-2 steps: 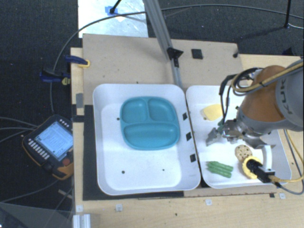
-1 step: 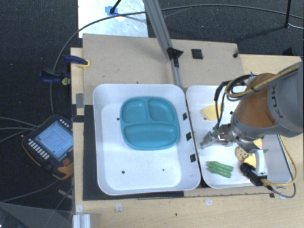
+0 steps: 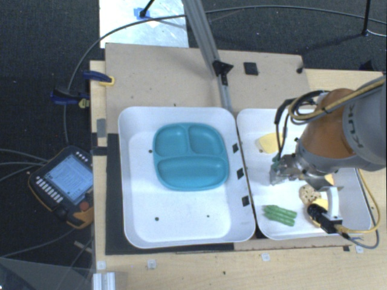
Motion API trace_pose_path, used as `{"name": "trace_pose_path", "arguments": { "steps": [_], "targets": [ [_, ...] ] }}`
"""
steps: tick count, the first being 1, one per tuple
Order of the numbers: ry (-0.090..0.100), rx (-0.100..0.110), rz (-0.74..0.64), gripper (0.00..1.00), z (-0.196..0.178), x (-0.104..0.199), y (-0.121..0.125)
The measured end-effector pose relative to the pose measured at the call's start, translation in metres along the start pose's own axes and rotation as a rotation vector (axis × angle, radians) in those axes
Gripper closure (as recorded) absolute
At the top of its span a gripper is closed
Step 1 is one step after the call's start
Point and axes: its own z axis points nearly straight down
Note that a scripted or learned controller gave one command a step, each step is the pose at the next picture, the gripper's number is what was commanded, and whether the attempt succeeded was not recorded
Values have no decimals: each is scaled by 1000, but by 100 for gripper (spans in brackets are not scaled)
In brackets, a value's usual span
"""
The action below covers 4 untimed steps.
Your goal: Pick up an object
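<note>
Blue plate (image 3: 191,156) (divided), green beans (image 3: 279,214), white bins (image 3: 181,222).

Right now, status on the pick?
Gripper low in right bin, nothing seen held. Green beans lying free near the front wall. Yellow piece behind. Blue divided plate in left bin.

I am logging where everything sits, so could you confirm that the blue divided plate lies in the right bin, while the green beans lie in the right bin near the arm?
Not quite: the camera view shows the blue divided plate in the left bin. The green beans do lie in the right bin, near the arm.
</note>
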Motion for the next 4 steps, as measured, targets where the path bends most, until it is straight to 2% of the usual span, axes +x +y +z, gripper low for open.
{"name": "trace_pose_path", "arguments": {
  "steps": [1, 2, 3, 4],
  "targets": [
    [-3, 7, -1, 100, -48, -9, 3],
    [-3, 7, -2, 100, -94, -2, 7],
    [-2, 9, -2, 100, -111, -2, 8],
    [-1, 9, -6, 100, -124, 47, 32]
  ]
}}
